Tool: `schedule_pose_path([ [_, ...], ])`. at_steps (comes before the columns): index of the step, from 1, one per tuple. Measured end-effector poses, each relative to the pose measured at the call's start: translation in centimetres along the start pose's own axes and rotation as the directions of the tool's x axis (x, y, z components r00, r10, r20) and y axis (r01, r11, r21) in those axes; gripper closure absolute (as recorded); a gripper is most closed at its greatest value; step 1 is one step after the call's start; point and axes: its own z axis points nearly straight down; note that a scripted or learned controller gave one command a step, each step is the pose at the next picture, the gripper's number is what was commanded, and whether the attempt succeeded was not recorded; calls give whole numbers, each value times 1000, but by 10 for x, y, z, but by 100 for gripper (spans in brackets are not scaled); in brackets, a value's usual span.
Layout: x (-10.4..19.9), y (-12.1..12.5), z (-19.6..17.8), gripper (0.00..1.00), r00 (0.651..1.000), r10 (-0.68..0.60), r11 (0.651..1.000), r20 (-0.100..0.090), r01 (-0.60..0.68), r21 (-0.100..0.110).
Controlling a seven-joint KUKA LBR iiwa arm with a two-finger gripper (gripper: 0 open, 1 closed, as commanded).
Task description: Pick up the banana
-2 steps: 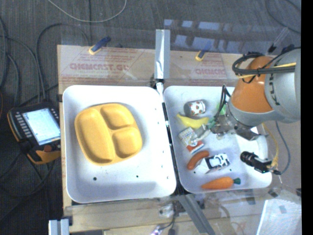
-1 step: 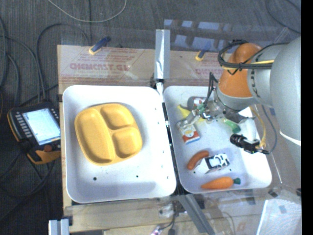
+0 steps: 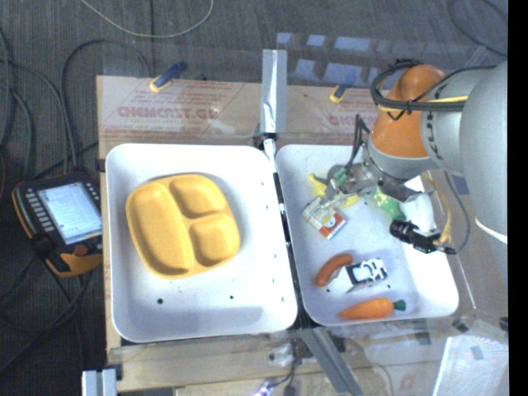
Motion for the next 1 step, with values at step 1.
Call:
schedule_pose_path([
  [1, 32, 67, -72, 100, 987, 164, 986, 4, -164, 30],
])
